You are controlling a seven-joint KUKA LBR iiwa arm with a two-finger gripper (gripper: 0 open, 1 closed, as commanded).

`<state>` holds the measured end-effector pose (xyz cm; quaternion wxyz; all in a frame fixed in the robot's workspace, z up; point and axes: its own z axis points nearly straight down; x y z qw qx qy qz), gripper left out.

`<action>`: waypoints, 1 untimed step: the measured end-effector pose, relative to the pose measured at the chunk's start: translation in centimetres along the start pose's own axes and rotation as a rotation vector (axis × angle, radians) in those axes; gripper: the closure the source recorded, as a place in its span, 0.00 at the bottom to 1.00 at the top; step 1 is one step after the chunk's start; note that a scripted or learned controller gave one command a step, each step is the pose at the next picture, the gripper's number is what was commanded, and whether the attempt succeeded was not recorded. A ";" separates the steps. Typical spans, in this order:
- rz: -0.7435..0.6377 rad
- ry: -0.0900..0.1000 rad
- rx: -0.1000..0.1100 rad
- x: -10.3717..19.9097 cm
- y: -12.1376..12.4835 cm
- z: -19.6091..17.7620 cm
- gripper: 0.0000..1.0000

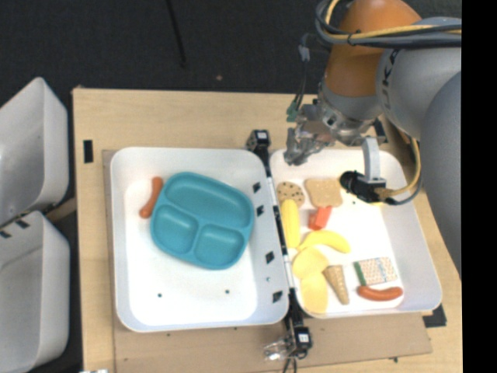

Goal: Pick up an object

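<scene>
My gripper [298, 152] hangs over the far left corner of the right bin [415, 247], just beyond a chocolate-chip cookie [290, 192] and a slice of toast [323, 192]. Nothing shows beneath it. Along that bin's left side lie a yellow corn cob [290, 221], a small red-orange piece [319, 217], a banana [328, 242] and pale yellow chips [310, 274]. Toward the near edge lie an ice-cream cone [338, 283], a patterned wafer block [377, 270] and a red sausage [380, 292].
The left bin [128, 286] holds a blue divided plate [202, 218] and an orange sausage [151, 197] beside it. Black clips [273, 231] run along the seam between the bins. A black cable fitting [363, 185] lies over the right bin's far side.
</scene>
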<state>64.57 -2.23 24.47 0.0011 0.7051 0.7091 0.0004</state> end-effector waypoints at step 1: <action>0.006 -0.001 0.003 -0.3 -1.4 1.3 1.00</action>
